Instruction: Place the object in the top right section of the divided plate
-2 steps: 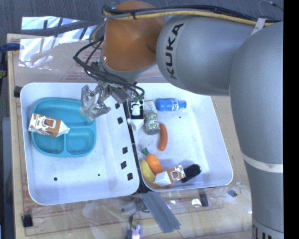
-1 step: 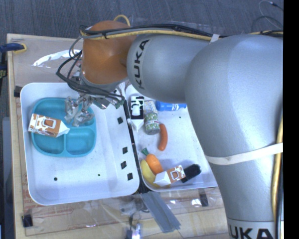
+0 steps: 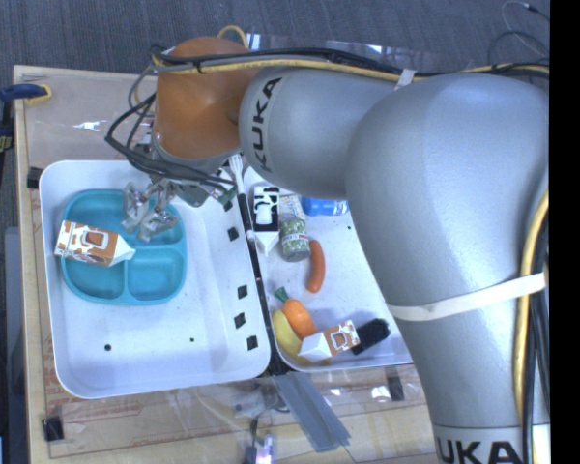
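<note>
On the table (image 3: 39, 95), two white bins sit side by side. The gripper (image 3: 147, 213) hovers over the blue divided plate (image 3: 126, 283) in the left bin (image 3: 126, 365); whether its fingers are open I cannot tell. A small carton (image 3: 92, 244) lies across the plate's left section, probably awaiting the move. The right bin (image 3: 353, 278) is cluttered: sausage (image 3: 315, 265), carrot (image 3: 297, 316).
</note>
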### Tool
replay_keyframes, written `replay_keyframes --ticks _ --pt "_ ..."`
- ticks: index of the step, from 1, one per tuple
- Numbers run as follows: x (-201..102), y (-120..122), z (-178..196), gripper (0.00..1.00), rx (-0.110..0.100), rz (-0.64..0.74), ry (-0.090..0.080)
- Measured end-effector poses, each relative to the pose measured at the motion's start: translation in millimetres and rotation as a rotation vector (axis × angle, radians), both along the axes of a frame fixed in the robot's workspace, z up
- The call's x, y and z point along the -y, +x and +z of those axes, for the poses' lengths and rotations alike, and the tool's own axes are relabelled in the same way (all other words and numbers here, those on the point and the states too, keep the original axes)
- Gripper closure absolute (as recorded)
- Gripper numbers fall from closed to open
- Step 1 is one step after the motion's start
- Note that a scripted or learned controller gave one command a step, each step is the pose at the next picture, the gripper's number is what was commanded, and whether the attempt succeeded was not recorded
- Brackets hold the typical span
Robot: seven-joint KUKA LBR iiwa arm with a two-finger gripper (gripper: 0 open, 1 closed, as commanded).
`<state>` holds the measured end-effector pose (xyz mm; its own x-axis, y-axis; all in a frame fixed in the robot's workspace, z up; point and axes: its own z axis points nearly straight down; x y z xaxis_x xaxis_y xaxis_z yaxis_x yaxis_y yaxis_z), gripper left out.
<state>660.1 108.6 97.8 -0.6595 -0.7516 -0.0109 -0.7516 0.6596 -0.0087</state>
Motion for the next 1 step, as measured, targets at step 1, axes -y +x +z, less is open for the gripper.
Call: replay_keyframes --ticks 1 --pt "-8.4 -45.6 30.3 1.0 -0.014 0.191 -0.003"
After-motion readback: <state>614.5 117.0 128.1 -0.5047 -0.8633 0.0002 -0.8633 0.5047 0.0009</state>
